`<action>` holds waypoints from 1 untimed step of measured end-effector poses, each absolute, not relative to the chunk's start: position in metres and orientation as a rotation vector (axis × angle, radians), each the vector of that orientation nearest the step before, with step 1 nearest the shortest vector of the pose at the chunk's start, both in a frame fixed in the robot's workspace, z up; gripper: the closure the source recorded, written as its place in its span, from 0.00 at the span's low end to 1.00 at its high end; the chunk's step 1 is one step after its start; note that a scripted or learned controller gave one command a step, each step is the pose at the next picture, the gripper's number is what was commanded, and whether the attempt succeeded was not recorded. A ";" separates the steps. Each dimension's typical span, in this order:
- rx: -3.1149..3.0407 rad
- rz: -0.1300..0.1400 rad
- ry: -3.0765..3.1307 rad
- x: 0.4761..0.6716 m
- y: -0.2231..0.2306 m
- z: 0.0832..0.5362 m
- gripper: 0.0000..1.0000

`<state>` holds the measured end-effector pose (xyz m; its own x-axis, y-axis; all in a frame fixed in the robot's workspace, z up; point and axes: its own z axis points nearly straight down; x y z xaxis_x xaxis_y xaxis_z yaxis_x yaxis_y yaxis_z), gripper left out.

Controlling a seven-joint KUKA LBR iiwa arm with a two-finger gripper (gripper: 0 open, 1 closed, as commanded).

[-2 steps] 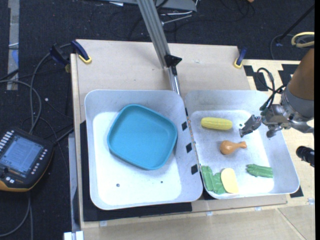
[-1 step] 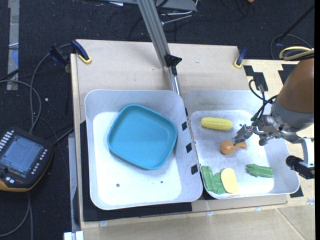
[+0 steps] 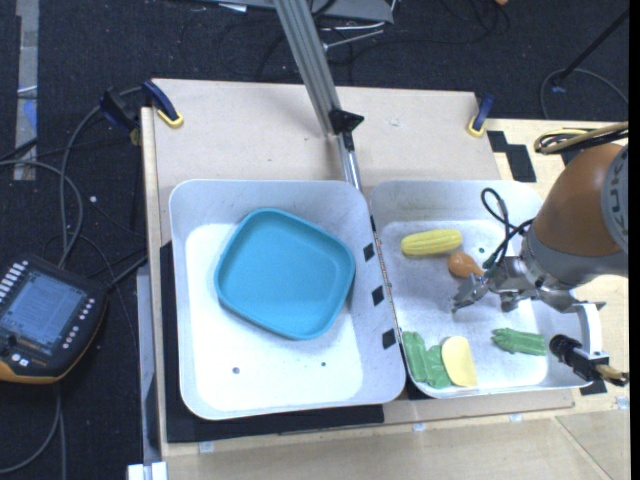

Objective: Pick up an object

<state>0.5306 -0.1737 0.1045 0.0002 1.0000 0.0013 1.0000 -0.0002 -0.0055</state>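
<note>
You see a yellow corn cob (image 3: 432,242) lying flat, with a small orange piece (image 3: 462,263) touching its right end.

Blue plate (image 3: 285,273), yellow corn (image 3: 432,242)

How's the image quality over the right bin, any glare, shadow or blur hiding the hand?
Camera view: even lighting, mild glare on the right bin floor, soft shadow under the hand; the fingertips are small and slightly blurred, so their state is unclear; corn and the orange piece read clearly.
</note>
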 end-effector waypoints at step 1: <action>-2.222 0.000 -2.221 0.532 -0.174 0.118 1.00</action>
